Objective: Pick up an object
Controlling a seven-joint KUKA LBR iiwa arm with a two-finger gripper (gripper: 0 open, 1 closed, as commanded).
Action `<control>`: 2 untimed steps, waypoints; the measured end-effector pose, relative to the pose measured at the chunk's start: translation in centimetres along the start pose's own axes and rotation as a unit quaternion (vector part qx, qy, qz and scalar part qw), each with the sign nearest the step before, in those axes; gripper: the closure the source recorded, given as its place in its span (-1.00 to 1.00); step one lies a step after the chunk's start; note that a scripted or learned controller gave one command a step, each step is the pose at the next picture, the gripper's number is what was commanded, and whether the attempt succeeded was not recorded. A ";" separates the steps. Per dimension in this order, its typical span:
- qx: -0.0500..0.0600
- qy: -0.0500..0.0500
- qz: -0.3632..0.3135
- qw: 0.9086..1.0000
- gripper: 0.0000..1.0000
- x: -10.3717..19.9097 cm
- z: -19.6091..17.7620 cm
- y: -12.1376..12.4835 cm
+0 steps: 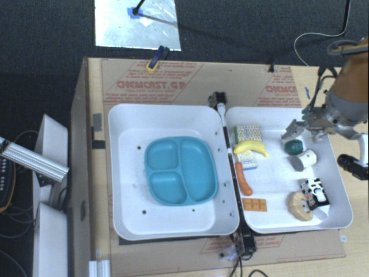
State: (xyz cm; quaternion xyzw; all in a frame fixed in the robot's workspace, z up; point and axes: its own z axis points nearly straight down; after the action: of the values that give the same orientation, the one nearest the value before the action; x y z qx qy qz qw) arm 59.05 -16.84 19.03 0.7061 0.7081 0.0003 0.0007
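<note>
Sitting in the left bin (118,154), a blue divided plate (180,171) is taking up its middle. In the right bin (340,203), a banana (251,148), an orange carrot (244,179) and a cracker (254,205) are lying along the left side. Further right, a teal ball (294,148) is resting just beside a white cylinder (305,158), and the gripper (300,130) is hovering just above the ball; I cannot tell whether it is apart or together.
</note>
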 end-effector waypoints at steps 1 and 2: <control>0.000 0.000 0.001 1.000 -1.00 -1.1 10.6 0.9; -0.001 0.001 -0.001 1.000 -1.00 4.4 10.5 7.9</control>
State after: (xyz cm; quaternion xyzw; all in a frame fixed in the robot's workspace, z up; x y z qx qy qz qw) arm 66.97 -12.43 8.53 0.7052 0.7090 0.0017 0.0011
